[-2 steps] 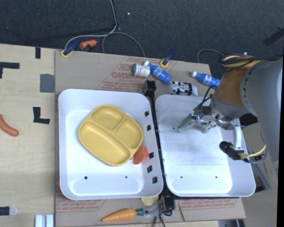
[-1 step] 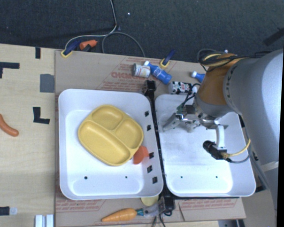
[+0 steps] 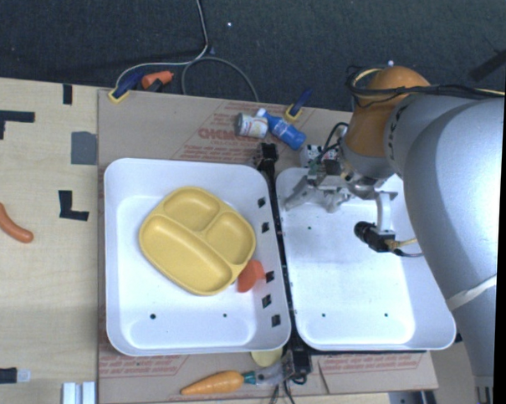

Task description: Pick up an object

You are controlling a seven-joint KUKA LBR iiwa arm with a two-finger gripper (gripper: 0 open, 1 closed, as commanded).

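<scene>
Yellow plastic three-compartment plate (image 3: 198,239) and small orange-red plastic piece (image 3: 250,277) lying in left white bin (image 3: 117,258), well apart from end effector (image 3: 320,191) over right white bin (image 3: 356,327). Nothing visibly grasped; finger state impossible to tell. Pick judged not yet done.

- Gripper (image 3: 314,187): small against the grey arm (image 3: 454,189); finger state cannot be read, nor whether anything sits between the fingers.
- Arm runs off the right and bottom edges; its bulk hides the right bin's (image 3: 356,327) far right corner, right of the gripper.
- Orange piece (image 3: 250,276), lower left of gripper: partly tucked under the yellow plate (image 3: 198,239); identity unclear.
- Pale yellow object (image 3: 265,356) well below gripper: mostly hidden under the bin rim.
</scene>
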